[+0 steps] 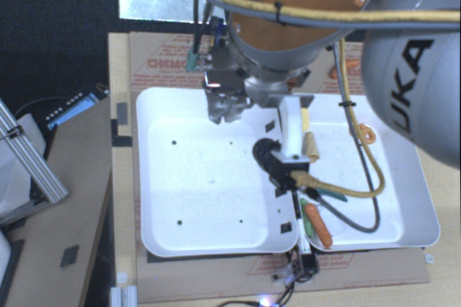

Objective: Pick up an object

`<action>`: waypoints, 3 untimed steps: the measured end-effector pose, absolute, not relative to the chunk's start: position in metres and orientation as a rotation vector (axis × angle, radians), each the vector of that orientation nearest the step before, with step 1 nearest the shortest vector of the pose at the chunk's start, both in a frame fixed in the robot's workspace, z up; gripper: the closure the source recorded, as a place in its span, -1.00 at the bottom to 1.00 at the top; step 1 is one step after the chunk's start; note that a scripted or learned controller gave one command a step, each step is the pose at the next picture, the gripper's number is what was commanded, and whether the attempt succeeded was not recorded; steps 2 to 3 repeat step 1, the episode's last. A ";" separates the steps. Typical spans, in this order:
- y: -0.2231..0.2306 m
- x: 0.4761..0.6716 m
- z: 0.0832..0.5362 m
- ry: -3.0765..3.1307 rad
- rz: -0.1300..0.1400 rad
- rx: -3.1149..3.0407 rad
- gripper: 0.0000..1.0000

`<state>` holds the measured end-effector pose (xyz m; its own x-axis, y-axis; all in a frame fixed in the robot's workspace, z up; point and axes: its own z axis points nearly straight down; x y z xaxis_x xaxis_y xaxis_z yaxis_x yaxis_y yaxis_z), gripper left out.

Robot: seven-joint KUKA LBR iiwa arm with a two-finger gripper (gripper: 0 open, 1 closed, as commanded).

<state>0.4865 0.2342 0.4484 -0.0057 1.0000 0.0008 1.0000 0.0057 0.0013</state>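
Note:
My gripper point(225, 111) hangs over the far edge of the left white bin point(194, 183), under the big orange and grey wrist. In the right bin point(403, 197) lie an orange carrot-shaped piece point(320, 228) with a green piece point(306, 221) beside it at the near left corner. A tan cone-like piece point(312, 147) lies near the divider, an orange ring point(367, 133) farther right, and a teal strip point(333, 192) under the yellow cable. The arm hides much of the right bin's far side.
The ridge between the two bins point(295, 205) carries small black clips. A brown board point(158, 64) lies under both bins. An aluminium frame point(32, 161) stands at the left on the bench. An orange item point(351, 68) lies beyond the right bin's far rim.

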 end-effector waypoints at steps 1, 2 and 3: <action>0.234 0.487 0.449 2.227 0.003 2.215 1.00; 0.234 0.487 0.449 2.227 0.003 2.215 1.00; 0.234 0.487 0.449 2.227 0.003 2.215 1.00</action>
